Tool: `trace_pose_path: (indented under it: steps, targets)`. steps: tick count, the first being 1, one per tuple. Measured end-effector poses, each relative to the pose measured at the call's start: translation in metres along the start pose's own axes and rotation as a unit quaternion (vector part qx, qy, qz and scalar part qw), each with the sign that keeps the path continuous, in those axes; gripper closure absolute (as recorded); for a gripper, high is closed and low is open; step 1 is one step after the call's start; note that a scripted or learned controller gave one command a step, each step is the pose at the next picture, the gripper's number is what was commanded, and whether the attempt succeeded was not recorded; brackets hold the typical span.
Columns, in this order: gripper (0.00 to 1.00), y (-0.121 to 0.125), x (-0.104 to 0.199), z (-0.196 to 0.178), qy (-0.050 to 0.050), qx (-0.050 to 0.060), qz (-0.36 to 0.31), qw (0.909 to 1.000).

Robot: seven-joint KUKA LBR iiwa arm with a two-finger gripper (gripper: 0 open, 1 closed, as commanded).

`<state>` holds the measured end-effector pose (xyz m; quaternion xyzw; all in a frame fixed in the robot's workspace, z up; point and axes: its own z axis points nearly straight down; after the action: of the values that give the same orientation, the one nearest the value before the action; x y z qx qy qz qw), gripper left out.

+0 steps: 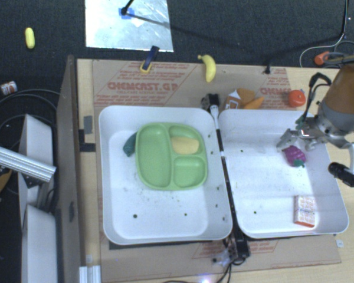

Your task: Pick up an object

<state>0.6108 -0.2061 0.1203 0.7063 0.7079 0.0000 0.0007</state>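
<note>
Right bin [265, 217]: tool [296, 138] apparently spread just above purple object [294, 155], not gripping it.

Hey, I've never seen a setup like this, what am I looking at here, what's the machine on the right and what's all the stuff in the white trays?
This is one camera looking down at a bench. The robot arm comes in from the right, and its gripper is the claw for picking things up. It sits above a purple toy in the right bin, which also holds a small orange and white box. The left bin holds a green divided plate with a yellow item on it and a dark teal object beside it. Nothing is visibly held.
</note>
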Motion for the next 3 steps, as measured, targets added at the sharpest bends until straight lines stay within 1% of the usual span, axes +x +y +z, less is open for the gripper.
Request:
trace_pose_path:
  steps: [1,2,3]
  targets:
    - [0.0,0.009,0.0,-0.009,0.0,-0.001,-0.001,1.0]
    - [0.0,0.001,0.0,-0.021,0.001,-0.001,0.0,1.0]
    - [0.0,-0.008,0.0,-0.014,0.0,0.0,0.0,1.0]
